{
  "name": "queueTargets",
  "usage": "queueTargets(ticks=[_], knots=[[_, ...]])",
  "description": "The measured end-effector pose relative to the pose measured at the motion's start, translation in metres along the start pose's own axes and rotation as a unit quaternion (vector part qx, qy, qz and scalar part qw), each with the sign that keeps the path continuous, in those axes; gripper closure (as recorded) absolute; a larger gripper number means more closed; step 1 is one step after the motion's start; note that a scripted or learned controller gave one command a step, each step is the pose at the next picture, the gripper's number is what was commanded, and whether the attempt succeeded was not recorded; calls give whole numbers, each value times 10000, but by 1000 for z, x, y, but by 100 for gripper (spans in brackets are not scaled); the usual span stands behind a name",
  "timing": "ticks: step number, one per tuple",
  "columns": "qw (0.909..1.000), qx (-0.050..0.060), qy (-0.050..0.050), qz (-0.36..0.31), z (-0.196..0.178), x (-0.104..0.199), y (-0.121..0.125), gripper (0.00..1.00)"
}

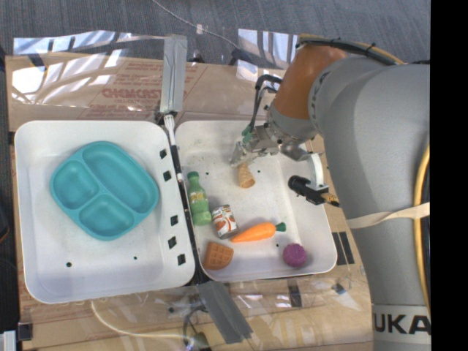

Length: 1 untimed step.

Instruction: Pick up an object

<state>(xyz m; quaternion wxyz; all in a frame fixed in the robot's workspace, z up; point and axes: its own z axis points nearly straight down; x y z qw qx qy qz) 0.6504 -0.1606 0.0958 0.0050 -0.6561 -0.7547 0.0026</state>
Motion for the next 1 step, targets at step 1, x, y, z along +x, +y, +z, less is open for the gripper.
queueTargets(ticks=[1], knots=[[9990,-81,-28,-433,-136,59,15,100]])
